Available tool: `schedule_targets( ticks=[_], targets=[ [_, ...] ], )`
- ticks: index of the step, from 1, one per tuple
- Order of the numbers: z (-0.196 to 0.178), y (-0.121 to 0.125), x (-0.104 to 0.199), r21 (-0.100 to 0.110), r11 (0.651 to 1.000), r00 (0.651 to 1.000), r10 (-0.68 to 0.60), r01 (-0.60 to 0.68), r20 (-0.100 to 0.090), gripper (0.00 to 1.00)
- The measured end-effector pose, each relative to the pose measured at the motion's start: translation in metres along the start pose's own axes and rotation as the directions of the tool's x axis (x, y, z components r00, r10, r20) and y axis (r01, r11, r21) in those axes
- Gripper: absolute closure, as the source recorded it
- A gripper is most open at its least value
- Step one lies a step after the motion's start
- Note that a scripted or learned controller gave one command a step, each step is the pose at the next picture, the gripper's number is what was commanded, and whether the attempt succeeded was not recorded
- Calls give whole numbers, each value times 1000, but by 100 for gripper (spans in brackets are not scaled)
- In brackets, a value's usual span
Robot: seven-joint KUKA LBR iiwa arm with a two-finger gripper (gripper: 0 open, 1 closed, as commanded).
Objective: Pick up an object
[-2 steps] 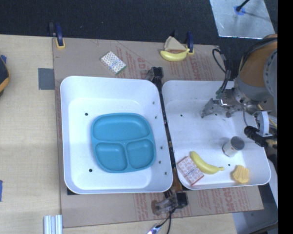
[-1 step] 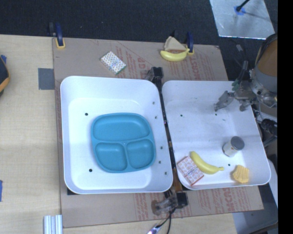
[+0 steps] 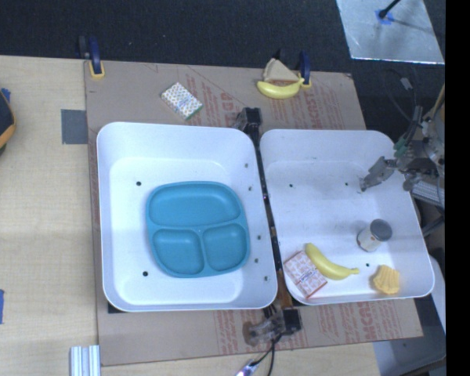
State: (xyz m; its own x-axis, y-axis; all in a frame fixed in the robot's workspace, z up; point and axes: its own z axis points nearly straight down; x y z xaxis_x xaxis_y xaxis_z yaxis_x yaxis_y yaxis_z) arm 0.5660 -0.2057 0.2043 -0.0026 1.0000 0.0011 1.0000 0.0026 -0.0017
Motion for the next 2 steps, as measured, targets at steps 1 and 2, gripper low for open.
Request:
schedule_targets(
  ticks=[1,2],
  targets=[
    [114,59,4,2,1000,1000,-3,3,1,0],
    [30,42,-6,-2,1000,1000,-1,1,1,0]
  ],
)
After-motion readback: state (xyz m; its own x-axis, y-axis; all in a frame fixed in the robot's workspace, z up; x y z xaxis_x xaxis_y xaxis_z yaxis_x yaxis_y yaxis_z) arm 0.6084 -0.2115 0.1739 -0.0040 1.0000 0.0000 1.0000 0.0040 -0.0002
